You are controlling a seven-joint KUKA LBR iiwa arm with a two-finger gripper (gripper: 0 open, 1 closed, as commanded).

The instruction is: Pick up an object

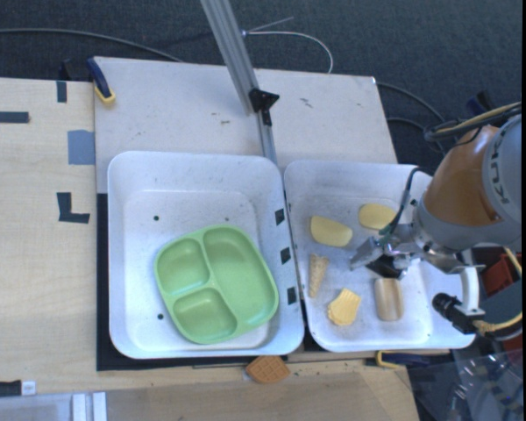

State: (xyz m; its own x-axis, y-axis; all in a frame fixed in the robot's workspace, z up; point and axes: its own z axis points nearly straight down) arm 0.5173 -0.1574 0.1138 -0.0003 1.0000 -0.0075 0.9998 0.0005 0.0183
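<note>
At the middle of the right bin (421, 178), the pincer (379, 260) hangs low among the food pieces, with the grey arm (469, 196) reaching in from three o'clock. Whether its tips are spread or pressed together I cannot tell; they are dark and blurred against the bin floor, and nothing is seen between them.

The likeliest target is the tan cylinder (387, 299), lying just at six o'clock from the pincer, close beneath it but apparently untouched. At twelve o'clock from the pincer sits a yellow lump (376, 215), partly behind the cable. At ten o'clock lies another yellow piece (330, 231). At eight o'clock rests a yellow wedge (344, 307), and at nine o'clock a pale cone (318, 274) lies near the bin's left wall.

Further out at nine o'clock, the left bin (123, 178) holds a green divided tray (216, 282). A small waffle-like biscuit (264, 369) lies outside the bins on the surface (35, 235), at seven o'clock from the pincer.

By my judgement the task is in its reaching stage: the arm is down in the bin, but no object is lifted. Closing on a piece and raising it remain to be done.
</note>
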